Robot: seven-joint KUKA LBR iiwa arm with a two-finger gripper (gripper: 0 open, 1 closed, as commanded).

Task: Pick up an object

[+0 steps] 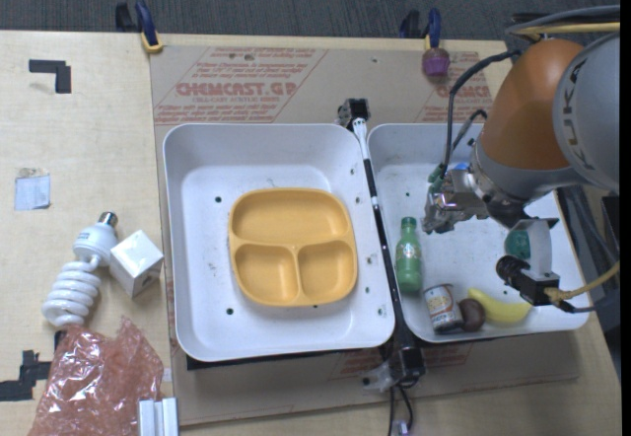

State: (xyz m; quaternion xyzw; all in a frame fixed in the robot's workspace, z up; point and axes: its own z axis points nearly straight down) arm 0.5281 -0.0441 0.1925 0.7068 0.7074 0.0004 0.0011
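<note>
while the gripper (444, 209) hovers over the middle of the right bin (394, 143), i honestly can't tell how it's set. green bottle (408, 254) lies along that bin's left wall, with a small can (440, 307), a dark round thing (471, 317) and a banana (501, 308) along the near edge. yellow divided tray (293, 247) fills the left bin (187, 227).

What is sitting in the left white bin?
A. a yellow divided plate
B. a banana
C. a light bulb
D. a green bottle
A: a yellow divided plate lies in the left bin, while the green bottle and banana are in the right bin and the light bulb lies outside on the bench.
</note>
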